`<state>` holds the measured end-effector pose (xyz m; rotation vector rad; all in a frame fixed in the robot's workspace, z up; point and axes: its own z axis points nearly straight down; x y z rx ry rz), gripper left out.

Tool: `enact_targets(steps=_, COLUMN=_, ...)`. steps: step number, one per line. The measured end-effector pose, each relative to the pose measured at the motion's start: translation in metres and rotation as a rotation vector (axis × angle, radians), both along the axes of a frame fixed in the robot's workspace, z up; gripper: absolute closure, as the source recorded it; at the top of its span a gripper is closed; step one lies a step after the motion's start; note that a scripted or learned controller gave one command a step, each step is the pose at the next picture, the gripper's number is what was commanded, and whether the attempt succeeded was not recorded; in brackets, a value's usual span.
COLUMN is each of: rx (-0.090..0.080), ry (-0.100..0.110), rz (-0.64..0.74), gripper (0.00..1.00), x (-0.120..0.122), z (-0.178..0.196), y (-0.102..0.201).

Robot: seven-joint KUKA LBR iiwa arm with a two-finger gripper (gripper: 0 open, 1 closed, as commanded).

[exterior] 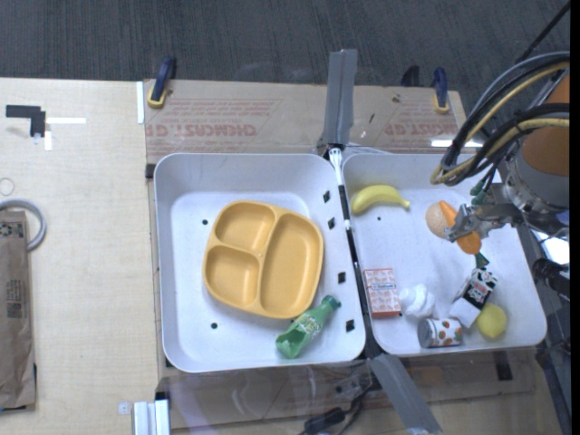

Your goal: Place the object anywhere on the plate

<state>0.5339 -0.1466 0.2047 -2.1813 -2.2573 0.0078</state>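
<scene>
A yellow plate (264,259) with three compartments lies in the left bin (172,270). My gripper (471,219) hangs over the upper right part of the right bin (526,270). It sits right against a tan and orange rounded object (441,220) and a small orange piece (468,241) just below it. Whether either is held I cannot tell. A yellow banana (379,197) lies to the gripper's left, near the bin divider.
A green bottle (306,327) lies by the plate's lower right edge. In the right bin's lower half are a red and white box (381,292), a white bottle (414,299), a can (440,333), a black and white carton (477,290) and a lemon (492,322).
</scene>
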Motion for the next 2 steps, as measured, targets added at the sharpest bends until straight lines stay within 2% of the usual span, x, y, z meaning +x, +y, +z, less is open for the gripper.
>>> enact_targets(steps=1, rx=-0.002, ry=-0.002, rz=-0.172, gripper=1.00, x=-0.029, z=0.114, y=0.052)
enact_targets(steps=2, rx=-0.001, ry=0.001, rz=-0.210, gripper=1.00, x=-0.057, z=0.010, y=0.100)
